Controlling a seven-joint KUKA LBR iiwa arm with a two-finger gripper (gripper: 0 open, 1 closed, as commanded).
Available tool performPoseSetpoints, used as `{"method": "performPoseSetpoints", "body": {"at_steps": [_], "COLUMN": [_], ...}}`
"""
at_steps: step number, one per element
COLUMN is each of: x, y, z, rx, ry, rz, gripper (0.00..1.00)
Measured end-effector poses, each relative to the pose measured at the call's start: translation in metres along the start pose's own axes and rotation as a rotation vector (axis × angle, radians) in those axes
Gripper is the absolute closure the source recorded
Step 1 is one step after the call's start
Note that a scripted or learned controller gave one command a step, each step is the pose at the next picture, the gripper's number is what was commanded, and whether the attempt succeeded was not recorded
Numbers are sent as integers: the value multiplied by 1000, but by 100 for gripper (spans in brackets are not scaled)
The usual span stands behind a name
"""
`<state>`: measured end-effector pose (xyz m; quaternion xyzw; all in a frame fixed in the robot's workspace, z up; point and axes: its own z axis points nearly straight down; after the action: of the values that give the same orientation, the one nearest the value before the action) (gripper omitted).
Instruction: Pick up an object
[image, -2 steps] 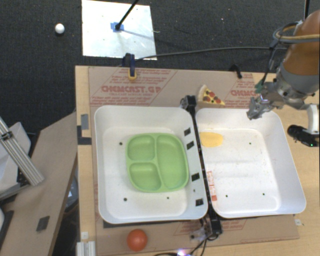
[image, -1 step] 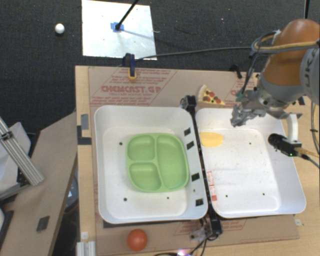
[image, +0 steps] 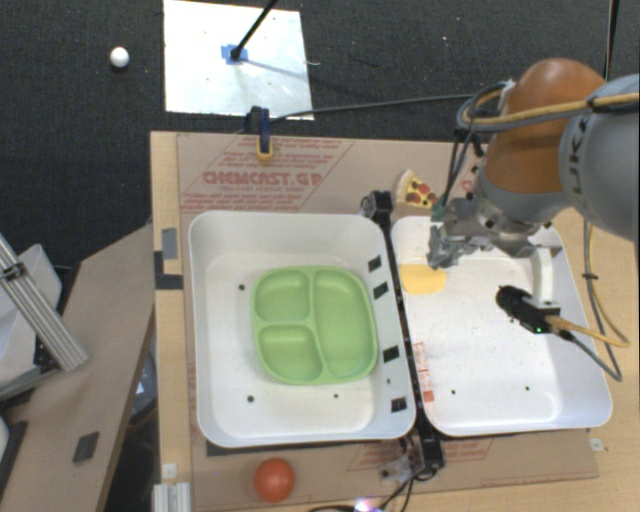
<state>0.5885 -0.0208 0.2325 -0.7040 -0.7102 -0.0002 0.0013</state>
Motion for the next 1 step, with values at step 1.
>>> {"method": "performPoseSetpoints", "body": {"at_steps": [1], "x": [40], "y": [-21], "z": [1], "rx": [-1], "ry": [-1], "rz": [0], "gripper": [100]}}
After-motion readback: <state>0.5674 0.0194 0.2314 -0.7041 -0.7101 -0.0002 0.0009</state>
